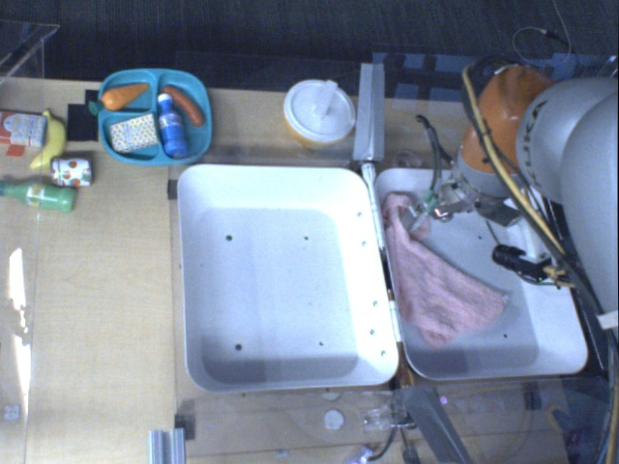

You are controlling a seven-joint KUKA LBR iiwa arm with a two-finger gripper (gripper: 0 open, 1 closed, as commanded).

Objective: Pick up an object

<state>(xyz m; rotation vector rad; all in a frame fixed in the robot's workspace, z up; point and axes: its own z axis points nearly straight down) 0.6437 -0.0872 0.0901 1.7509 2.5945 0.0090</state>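
1. The right bin [556,351] is the landmark here; a pink cloth [437,288] lies in it, spread from its upper left corner down toward its middle.
2. The cloth is the one thing in that bin, so I judge it the thing to pick up.
3. The gripper [432,208] is low over the bin's upper left part, at the cloth's top end, with the arm [571,143] coming in across the bin's right side.
4. The cloth's top corner looks bunched and slightly raised right at the gripper, and the two seem to touch.
5. How wide the gripper stands I cannot tell: cables and the wrist body crowd it, and the tips are too small to read.
6. Most of the cloth rests flat on the bin floor, so by my reading the pick is not done; at best a grasp on the corner is being made.
7. Left to do: secure the corner and lift the cloth clear of the bin.
8. The left bin [193,288] lies just beside the right bin.
9. Farther left of the right bin, on the bench [87,298], sit a blue tray [200,100] of toy food, a white lidded cup [320,111] and small toy items.
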